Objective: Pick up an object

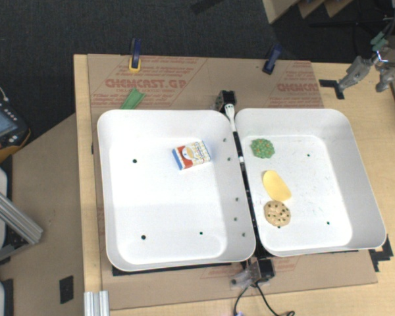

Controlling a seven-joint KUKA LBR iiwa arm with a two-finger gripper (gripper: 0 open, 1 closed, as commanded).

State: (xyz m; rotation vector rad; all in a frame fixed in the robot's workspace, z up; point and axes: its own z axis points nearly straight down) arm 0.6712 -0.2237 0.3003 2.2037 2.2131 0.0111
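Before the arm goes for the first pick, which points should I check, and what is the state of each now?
1. Box lies alone in the left bin, free on all sides: ok.
2. Green piece, yellow piece and cookie in the right bin are apart from each other: yellow and cookie nearly touch, not ok.
3. These three lie close to the bin's left wall: not ok for finger room.
4. Gripper stands off the bins: ok.
5. Fingers ready: cannot tell.
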